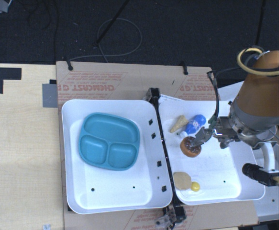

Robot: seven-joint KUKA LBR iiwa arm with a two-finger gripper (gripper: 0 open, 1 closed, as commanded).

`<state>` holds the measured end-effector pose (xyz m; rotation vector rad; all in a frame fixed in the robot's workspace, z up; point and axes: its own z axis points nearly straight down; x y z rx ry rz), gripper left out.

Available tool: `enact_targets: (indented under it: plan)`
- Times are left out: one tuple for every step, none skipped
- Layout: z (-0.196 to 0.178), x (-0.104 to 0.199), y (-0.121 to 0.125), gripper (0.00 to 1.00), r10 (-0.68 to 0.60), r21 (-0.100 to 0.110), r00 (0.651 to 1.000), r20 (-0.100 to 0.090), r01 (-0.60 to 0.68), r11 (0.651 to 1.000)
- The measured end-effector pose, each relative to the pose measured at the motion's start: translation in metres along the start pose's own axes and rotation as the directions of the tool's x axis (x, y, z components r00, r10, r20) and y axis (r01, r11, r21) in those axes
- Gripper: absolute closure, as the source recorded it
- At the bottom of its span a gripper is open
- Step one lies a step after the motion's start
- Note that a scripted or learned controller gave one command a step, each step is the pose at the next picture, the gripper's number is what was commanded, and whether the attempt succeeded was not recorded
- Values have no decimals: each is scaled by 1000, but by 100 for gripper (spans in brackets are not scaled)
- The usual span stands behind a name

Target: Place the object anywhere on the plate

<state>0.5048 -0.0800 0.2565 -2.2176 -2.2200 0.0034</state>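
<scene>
Touching claw [195, 141]: brown object [191, 150].

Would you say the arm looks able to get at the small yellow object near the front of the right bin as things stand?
Probably yes. The yellow object lies in the open in the right bin, touched only by a tan disc on its left. The tool sits over the brown object in the same bin, nothing between.

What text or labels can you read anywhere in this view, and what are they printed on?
"CHEMCRZT, G.P": my best reading of the red print, upside down, on the cardboard sheet behind the left bin; letters uncertain.
Same red print repeats behind the right bin, partly hidden.
More red print along the cardboard's front edge: too blurred to read.
Blue plate: no text.
</scene>
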Motion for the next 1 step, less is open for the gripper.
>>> enact_targets:
  plan:
    - [64,2,3,0,0,6,1000,-1,0,1000]
